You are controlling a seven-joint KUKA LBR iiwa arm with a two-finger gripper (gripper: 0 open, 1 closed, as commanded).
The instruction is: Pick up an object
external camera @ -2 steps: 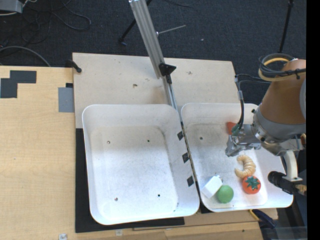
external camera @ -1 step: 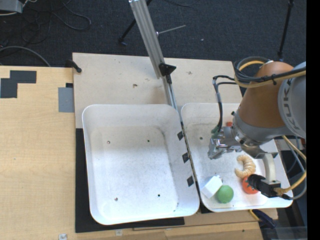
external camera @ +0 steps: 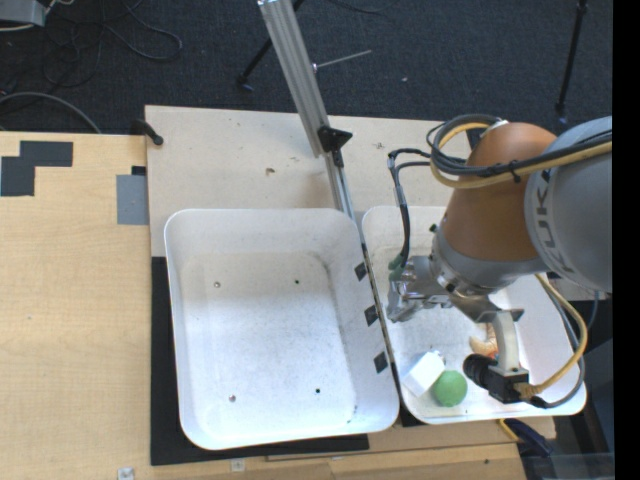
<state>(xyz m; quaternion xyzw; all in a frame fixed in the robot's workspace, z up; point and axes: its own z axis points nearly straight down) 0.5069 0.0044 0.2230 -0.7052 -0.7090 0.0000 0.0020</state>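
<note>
The gripper (external camera: 404, 303), its finger state indeterminable, was positioned at eleven o'clock from the green ball (external camera: 449, 388), which could be knocked aside.

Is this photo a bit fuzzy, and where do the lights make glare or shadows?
In the camera view, the whole picture is soft and grainy; the green ball and white block have blurred edges. Lighting is even and diffuse, so the left bin looks bright, nearly washed out, without sharp glare. The arm dims part of the right bin beneath it. The floor behind is dark.
</note>
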